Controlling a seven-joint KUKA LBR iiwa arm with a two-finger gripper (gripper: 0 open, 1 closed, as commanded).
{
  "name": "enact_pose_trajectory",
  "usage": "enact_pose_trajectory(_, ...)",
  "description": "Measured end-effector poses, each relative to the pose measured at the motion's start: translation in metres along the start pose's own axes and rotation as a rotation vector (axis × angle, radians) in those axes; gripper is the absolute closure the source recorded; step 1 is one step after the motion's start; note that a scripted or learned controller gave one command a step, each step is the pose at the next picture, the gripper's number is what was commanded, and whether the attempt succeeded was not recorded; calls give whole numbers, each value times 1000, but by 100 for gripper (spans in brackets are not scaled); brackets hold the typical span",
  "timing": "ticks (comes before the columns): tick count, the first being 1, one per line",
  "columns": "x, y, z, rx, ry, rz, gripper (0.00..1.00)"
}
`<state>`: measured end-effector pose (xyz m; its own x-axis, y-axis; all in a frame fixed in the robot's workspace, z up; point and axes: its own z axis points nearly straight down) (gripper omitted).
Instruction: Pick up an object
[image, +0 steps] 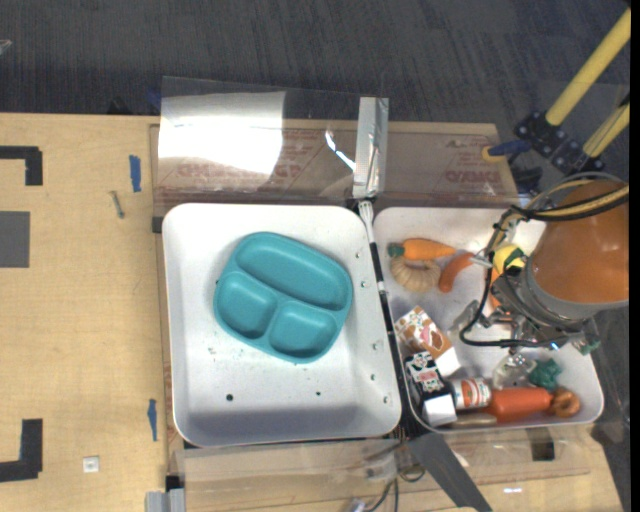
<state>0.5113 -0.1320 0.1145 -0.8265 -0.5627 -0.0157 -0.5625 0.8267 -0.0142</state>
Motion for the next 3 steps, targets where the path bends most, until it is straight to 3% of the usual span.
enact_pose_trajectory(1,21,-49,26,-5,4,201,0)
enact_pose_trajectory(2,-9,-87,27,-6,6,99,0)
enact_pose_trajectory(3,-11,-51,27,-7,8,197,0)
